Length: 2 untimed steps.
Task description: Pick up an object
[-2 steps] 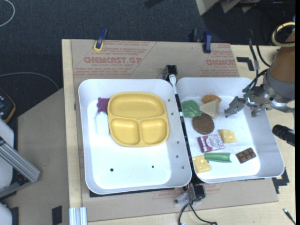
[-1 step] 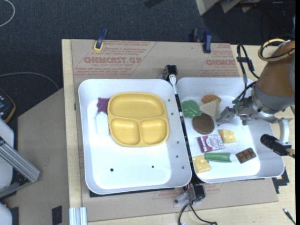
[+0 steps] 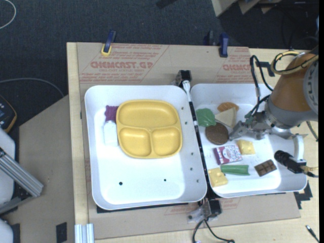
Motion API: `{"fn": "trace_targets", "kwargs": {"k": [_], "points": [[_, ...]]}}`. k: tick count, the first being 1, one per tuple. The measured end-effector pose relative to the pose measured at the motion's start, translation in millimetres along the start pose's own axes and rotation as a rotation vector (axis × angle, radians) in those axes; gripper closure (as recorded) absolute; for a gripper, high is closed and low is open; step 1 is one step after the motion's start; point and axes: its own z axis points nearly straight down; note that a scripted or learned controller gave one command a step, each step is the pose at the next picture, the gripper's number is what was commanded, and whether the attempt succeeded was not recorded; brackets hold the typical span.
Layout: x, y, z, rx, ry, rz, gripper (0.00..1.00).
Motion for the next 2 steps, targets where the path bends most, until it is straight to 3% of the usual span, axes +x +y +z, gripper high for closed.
{"fn": "trace_targets", "kwargs": {"k": [1,2], "points": [[-1,1,-13,-0.006,-0.002,0.001,1.00],[2,2,-56,-0.010,-0.004,0.000,1.00]]}}
